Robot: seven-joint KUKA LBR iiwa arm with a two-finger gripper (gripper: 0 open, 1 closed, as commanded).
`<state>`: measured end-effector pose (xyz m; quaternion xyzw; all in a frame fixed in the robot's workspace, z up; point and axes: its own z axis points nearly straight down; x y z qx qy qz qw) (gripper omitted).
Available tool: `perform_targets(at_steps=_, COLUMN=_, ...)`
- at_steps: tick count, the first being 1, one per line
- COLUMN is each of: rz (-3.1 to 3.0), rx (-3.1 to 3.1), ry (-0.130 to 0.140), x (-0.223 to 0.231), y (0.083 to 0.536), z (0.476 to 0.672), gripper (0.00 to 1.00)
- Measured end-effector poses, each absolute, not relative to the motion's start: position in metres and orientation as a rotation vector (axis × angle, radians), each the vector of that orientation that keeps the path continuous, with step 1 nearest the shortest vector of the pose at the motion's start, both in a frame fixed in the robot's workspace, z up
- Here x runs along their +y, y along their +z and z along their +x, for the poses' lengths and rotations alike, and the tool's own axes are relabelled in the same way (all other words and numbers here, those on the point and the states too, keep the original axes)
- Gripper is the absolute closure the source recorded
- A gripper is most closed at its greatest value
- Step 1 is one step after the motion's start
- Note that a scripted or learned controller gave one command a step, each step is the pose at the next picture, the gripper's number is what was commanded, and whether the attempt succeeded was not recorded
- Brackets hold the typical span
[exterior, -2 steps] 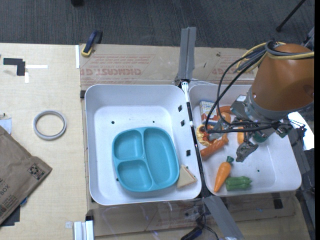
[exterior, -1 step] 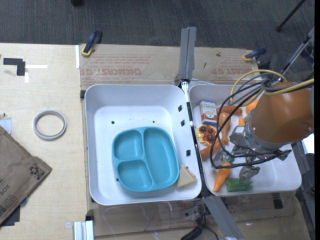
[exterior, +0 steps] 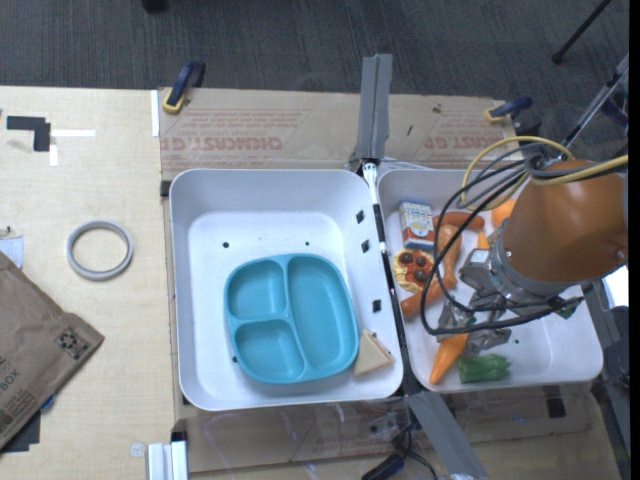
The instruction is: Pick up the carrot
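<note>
The arm (exterior: 565,230) reaches in from the right, bent low over the right bin (exterior: 575,368). Its gripper (exterior: 478,320) hangs beside the carrot (exterior: 446,357) near the bin's front edge.

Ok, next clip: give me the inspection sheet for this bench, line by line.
Surface: wooden bench bearing two shallow white bins, the left bin and the right bin.
Job's things: several orange carrots in the right bin, one orange carrot lying at its front.
Clutter: turquoise divided plastic plate and tan wedge in the left bin; green leafy item and printed food packet in the right.
Gripper: gripper low over the right bin; fingers unreadable.
Cables: black and yellow cables looping off the arm.
Surroundings: tape ring, brown paper bag, dark carpet.
</note>
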<state>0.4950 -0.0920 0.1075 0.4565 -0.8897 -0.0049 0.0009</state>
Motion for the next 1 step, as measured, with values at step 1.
perform_targets(at_steps=1, rz=1.498, rx=-2.763, ry=-0.007, x=-0.0380, y=0.1888, z=0.5891, gripper=1.00)
